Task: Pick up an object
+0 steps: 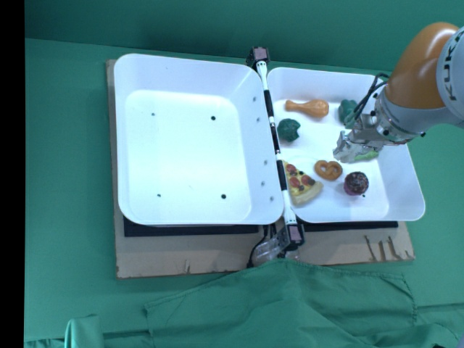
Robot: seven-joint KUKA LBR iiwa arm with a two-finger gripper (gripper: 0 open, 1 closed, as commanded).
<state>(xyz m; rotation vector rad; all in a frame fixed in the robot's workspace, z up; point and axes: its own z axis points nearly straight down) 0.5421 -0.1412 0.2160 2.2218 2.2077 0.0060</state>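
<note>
Jaws (353,149) hovering low in right bin (406,194) near pretzel (328,170); grip state unclear; nothing visibly lifted, pick remaining.

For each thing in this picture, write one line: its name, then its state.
Gripper: low in the right bin, over a pale green item.
Drumstick: lying flat, free.
Broccoli: resting near the divider.
Pretzel: flat, free.
Pizza slice: flat by the divider.
Dark ball: resting, free.
</note>
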